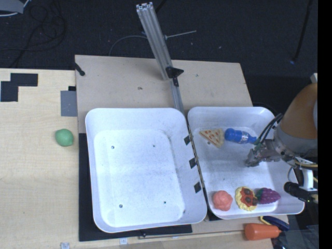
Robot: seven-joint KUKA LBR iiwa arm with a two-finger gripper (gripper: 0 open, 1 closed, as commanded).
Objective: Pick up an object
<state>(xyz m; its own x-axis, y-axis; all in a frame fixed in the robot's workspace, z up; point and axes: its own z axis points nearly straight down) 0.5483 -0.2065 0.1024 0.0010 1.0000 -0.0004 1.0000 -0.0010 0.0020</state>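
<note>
Nearest, an orange carrot (261, 231) lies just outside the right bin (228, 115). Inside that bin, the gripper (253, 159) hangs just below a blue bottle (239, 136). Whether its fingers are apart or together, I cannot tell.

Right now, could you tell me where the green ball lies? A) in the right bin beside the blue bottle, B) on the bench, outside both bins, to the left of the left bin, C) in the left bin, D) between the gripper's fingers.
B: the green ball rests on the wooden bench surface, apart from the left bin and far from the right bin.
</note>
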